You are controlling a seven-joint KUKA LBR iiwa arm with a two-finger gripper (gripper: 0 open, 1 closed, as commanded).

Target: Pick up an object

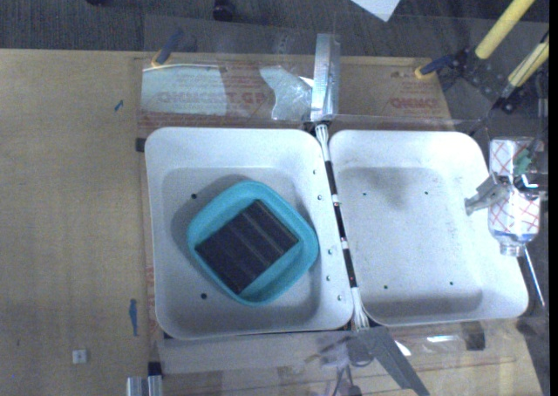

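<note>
Wood bench, two white bins

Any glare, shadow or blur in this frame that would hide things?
Camera view: soft overall; the teal container is clear against the left bin; faint grey shadows mottle the right bin; the pincer at its right rim is blurry, with a reflective clear sheet beyond the bins.

Dish in left bin, right bin beside it
</note>
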